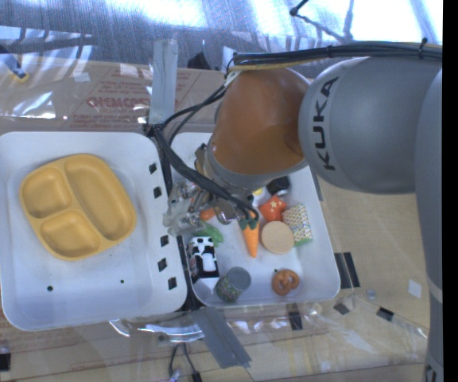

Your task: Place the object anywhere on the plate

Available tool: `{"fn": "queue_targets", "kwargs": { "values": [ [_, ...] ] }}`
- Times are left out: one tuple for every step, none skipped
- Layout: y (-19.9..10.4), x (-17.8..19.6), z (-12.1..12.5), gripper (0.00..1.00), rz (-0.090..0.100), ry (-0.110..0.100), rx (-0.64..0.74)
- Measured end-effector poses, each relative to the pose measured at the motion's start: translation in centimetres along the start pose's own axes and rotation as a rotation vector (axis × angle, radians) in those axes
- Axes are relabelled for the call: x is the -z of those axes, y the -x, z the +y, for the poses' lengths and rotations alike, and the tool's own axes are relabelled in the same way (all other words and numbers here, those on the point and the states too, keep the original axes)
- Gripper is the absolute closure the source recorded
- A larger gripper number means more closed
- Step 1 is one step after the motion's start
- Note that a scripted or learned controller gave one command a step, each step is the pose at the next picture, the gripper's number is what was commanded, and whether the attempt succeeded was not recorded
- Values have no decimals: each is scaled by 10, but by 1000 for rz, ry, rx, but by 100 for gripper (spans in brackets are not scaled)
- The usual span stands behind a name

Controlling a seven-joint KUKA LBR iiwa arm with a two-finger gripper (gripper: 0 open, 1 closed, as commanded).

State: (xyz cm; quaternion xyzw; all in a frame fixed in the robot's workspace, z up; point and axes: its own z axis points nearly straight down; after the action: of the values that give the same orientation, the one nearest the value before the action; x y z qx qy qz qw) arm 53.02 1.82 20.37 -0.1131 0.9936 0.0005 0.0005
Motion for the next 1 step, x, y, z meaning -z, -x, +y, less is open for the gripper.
{"fn": "queue_targets", "kwargs": {
  "values": [
    [66, 45, 70, 100, -3, 0, -239]
  ]
}}
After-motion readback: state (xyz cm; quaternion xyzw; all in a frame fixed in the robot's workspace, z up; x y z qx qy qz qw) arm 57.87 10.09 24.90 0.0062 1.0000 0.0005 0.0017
